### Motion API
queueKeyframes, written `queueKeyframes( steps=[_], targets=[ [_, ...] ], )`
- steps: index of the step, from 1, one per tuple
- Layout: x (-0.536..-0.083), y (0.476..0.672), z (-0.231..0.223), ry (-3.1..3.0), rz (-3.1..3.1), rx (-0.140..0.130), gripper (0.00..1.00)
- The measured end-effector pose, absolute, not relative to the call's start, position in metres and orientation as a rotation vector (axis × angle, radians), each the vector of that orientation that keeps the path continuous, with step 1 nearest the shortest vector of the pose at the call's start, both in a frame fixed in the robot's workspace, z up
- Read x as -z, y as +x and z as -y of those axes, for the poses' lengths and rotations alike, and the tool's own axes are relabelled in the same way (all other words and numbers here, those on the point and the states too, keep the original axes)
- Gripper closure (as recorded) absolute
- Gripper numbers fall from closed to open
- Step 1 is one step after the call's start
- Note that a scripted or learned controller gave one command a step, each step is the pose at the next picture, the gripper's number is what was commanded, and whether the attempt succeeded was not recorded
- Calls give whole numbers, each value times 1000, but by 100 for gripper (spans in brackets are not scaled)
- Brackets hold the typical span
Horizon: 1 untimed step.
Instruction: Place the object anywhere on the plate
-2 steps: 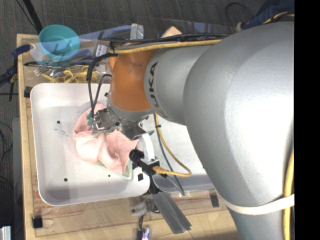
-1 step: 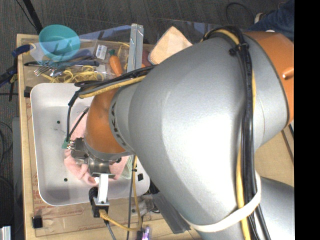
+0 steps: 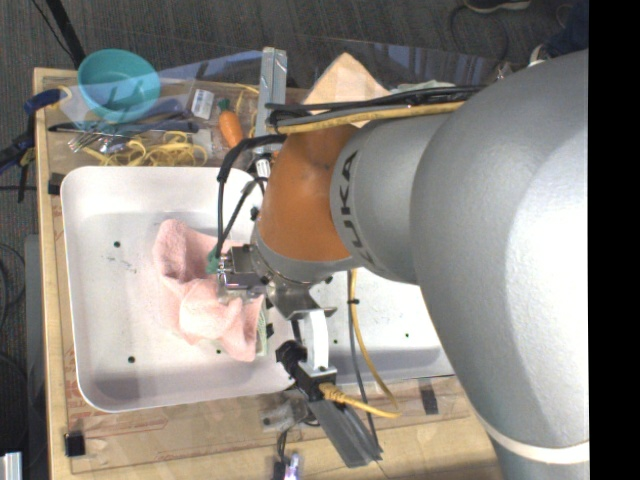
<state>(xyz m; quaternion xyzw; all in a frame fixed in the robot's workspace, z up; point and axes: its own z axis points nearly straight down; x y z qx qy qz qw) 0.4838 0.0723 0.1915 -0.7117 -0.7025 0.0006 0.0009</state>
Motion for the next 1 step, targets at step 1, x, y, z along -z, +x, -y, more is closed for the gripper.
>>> queueKeyframes(
  steps=[1],
  targets=[
    [-96, 479, -145, -2214, 2234, 11, 100]
  ],
)
